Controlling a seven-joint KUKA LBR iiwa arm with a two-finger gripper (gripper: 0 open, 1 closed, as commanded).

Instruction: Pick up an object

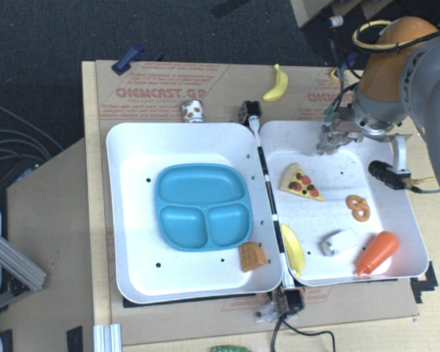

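Objects for picking lie in the right bin (396, 264), none of them between the gripper's fingers. Left bin (125, 196): blue divided plate (203, 205) fills its middle; a tan cracker (252, 256) sits just off the plate's near right corner, close to the bin's near edge. Arm (396, 64) comes in over the right bin's far right corner. Gripper (333, 139) hangs low over the far edge of that bin, left of the corner; cannot tell how far it is parted, and nothing shows in its grip. Open floor lies below the gripper, along the far half of the bin.

Carrot (376, 252), orange, lies tilted at the near right corner. Banana (292, 249), yellow, lies along the left wall near the near edge. Pizza slice (301, 182), tan with red dots, sits left of centre, nearest the gripper but apart from it. White block (340, 242) lies just left of the carrot. Pretzel (358, 207), small and brown, sits towards the right wall, above the carrot.
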